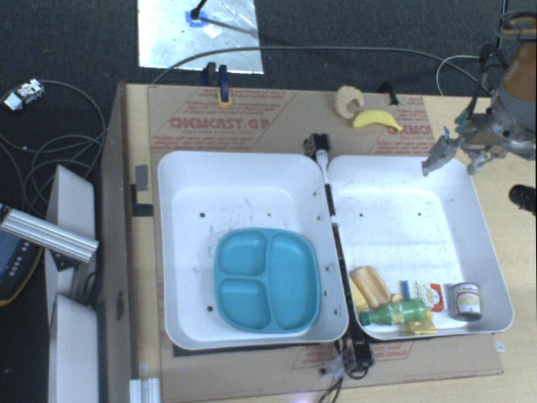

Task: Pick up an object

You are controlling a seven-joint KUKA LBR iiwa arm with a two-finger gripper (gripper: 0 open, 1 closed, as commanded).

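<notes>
Your gripper (457, 154) hung over the far right corner of the right bin (403, 217), its two fingers spread apart with nothing between them. You had the objects well away at that bin's near edge: a green bottle (394, 312), a small can (466, 300) and a tan roll (370, 285). A blue divided plate (267, 279) sat in the left bin (235, 191), and a banana (376, 120) lay on the bench behind.

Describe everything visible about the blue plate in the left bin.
The blue plate is a light blue, plastic-looking rounded rectangle divided into three compartments, one long and two smaller. It lies flat, right side up, on the floor of the left bin, toward its near right corner. Its compartments look bare, and nothing else touches it.
</notes>
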